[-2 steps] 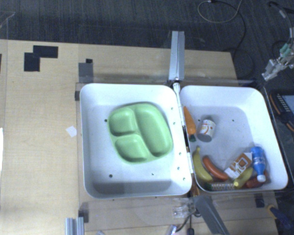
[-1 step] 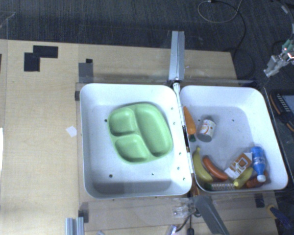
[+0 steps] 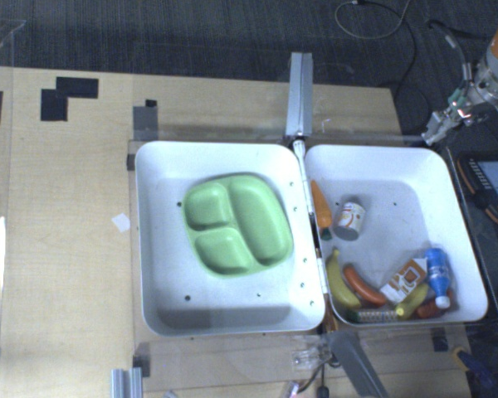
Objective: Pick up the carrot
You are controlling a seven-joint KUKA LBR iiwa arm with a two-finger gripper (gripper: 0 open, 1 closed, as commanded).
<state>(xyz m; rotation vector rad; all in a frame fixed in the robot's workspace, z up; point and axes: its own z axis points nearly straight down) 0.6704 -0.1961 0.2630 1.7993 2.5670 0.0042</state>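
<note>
Carrot point(image 3: 319, 205) lies against the left wall of the right bin point(image 3: 448, 181), right beside the divider, long axis running up and down the view, with the small can point(image 3: 349, 219) just beside it on the right. Your claw point(image 3: 445, 123) hangs well apart from it, up past the bin's far right corner, and from here you can't tell its state, too small and blurred. Judging by looks, it's a light, stiff toy piece, smooth and probably slippery, tapered too. You'd want to take hold across its thicker middle, though the wall crowds one side, so there's little room there.
</note>
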